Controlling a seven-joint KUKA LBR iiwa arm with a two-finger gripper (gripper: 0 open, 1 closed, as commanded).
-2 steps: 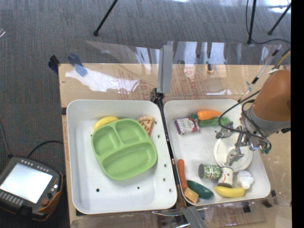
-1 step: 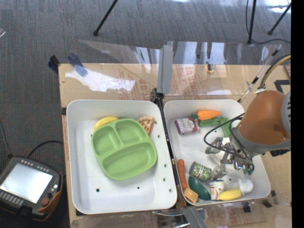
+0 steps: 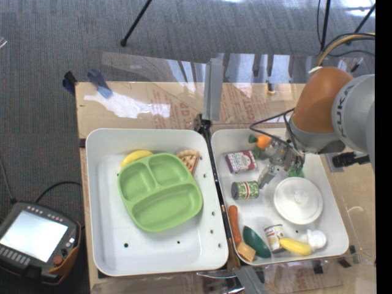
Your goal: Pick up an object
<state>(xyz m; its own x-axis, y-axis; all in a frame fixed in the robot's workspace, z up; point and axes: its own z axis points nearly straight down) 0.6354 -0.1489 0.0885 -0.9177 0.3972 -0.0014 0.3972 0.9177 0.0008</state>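
Reaching in from the right, the grey arm [image 3: 343, 112] with its orange band carries the gripper [image 3: 274, 164] low over the far-left part of the right bin [image 3: 340, 222]. The fingers [image 3: 267, 177] point down and to the left, slightly parted, with nothing visible between them; their tips stand just beside the green-labelled can [image 3: 245, 190], which lies on its side near the bin's left wall. Far of the can lies a small purple-and-white carton [image 3: 240, 162], and farther still, at the bin's far edge, an orange-and-green toy vegetable [image 3: 260, 141] sits close to the gripper's body. Right of the can rests a round white lidded bowl [image 3: 297, 200]. Along the near edge of this bin, from left to right: an orange carrot [image 3: 234, 223], a tan block [image 3: 247, 252], a dark green oval piece [image 3: 255, 241], a small jar with a printed label [image 3: 274, 236], a yellow banana [image 3: 295, 246] and a white bottle-like object [image 3: 316, 238].

The left bin [image 3: 104, 237] holds a green divided tray [image 3: 160, 192], tilted in the frame. A yellow object [image 3: 136, 157] shows at the tray's far-left edge, and a waffle-patterned wedge [image 3: 189, 160] at its far-right edge; both are partly hidden by the tray.
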